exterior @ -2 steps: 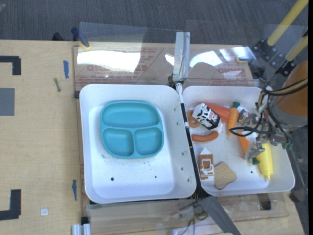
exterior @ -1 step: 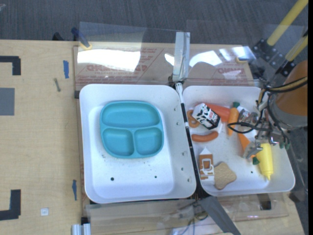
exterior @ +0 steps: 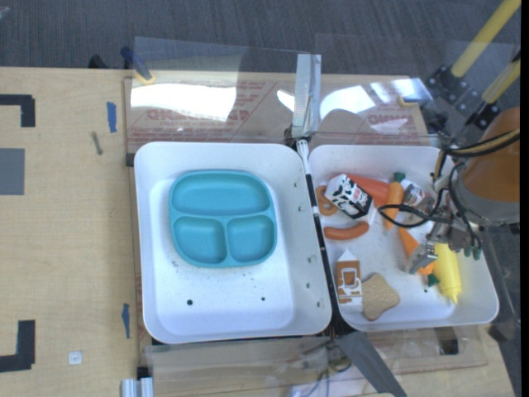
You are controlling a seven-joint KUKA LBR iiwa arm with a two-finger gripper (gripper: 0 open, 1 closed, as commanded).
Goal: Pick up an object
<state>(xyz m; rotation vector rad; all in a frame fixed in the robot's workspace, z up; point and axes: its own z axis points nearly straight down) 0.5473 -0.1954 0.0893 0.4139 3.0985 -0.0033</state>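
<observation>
Plainly, the gripper [exterior: 426, 257] is down among the things at the right side of the right bin [exterior: 483, 308], but cables and wrist hardware crowd over its tip, so whether it is open or closed cannot be told, and nothing can be seen held in it.

Just beside the tip lies a yellow piece [exterior: 447, 274], touching it or nearly so. A small carrot [exterior: 407, 241] lies just on the other side. Either looks like the likely target, though which one cannot be told.

Further out in the same bin lie:
- a black-and-white toy [exterior: 347, 195], with a longer carrot [exterior: 377, 188] behind it
- a sausage [exterior: 345, 231]
- a toast slice [exterior: 378, 297] near the front wall
- a brown-and-white card [exterior: 348, 279] beside the toast

All of them rest on the bin floor, well apart from the tip.

The left bin [exterior: 155, 172] holds a teal plate [exterior: 221, 217], lying flat.

As for progress, the reach and descent appear to be done, since the arm's orange band [exterior: 496, 160] hangs over the bin's right edge with the tool low. The pick itself does not look finished. Every item seems to lie on the bin floor, and none is raised. What is left, on this showing, is a sure grasp on one item and the lift clear of the bin.
</observation>
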